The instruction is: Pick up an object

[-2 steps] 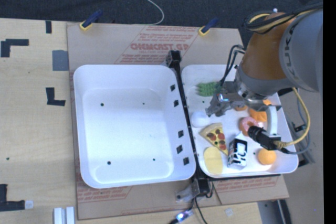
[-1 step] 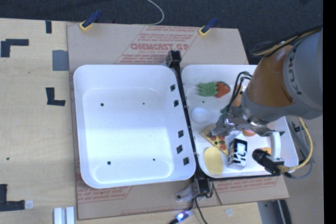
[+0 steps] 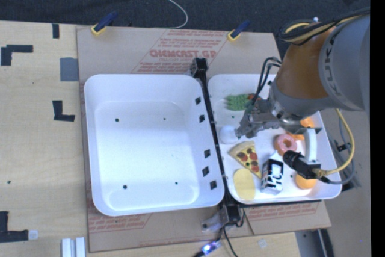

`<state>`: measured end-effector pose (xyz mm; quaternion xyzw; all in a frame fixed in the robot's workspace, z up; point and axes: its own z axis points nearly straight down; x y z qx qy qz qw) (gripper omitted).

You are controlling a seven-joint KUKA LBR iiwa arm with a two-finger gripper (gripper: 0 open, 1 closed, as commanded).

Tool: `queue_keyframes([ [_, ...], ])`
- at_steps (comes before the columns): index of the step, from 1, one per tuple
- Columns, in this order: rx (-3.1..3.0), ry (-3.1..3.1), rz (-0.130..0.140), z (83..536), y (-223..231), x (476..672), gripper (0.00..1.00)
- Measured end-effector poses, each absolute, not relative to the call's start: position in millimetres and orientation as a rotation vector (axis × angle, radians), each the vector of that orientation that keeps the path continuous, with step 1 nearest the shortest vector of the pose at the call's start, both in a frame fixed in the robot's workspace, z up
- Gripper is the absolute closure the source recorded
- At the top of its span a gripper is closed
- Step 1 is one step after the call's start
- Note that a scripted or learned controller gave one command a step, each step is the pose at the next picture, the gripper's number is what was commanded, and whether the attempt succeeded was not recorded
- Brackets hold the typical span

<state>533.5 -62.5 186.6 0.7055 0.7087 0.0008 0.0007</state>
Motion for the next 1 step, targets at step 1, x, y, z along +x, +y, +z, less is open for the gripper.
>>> queue_keyframes([
  [1,2.2,2.225,0.024,333.7,5.5,600.1,1.0],
])
